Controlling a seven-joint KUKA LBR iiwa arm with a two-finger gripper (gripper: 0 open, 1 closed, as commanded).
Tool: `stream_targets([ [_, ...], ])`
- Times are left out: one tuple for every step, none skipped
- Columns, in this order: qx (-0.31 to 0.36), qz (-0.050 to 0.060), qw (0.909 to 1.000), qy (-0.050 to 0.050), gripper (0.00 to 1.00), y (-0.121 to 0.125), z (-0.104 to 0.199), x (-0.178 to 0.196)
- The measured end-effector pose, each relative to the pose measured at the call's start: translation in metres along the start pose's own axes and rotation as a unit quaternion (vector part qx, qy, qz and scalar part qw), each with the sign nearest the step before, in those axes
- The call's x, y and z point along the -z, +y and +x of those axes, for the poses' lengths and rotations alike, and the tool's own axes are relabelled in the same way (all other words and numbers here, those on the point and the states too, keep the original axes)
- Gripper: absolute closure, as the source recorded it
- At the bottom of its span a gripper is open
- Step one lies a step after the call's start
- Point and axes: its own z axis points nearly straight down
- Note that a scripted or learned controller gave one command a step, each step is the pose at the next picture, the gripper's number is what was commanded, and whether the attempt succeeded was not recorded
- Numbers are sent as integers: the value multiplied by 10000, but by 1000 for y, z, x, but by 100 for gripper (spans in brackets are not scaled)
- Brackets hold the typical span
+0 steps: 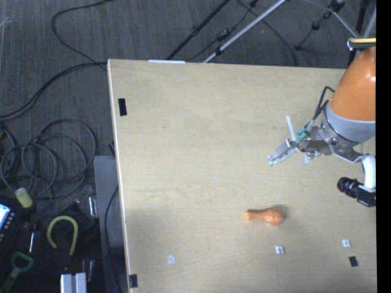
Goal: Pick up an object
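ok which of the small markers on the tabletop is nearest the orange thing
The small white square marker just below and right of the orange pear-shaped object. The other white marker and the black ones lie farther off.

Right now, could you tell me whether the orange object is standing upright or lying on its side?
Lying on its side: the orange object rests flat on the wooden bench, narrow end pointing left.

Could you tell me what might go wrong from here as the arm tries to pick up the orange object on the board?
1. The gripper sits up and to the right of the orange object, well apart from it, so a straight descent would likely close on bare board.
2. The object looks rounded, with a thin neck at its left end, so it may roll or slip from the fingers.
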Motion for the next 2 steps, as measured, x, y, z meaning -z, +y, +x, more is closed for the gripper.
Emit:
stream_targets([
  [-174,6,9998,-10,0,71,-27,-58],
  [600,-3,9982,-10,0,138,-47,-142],
])
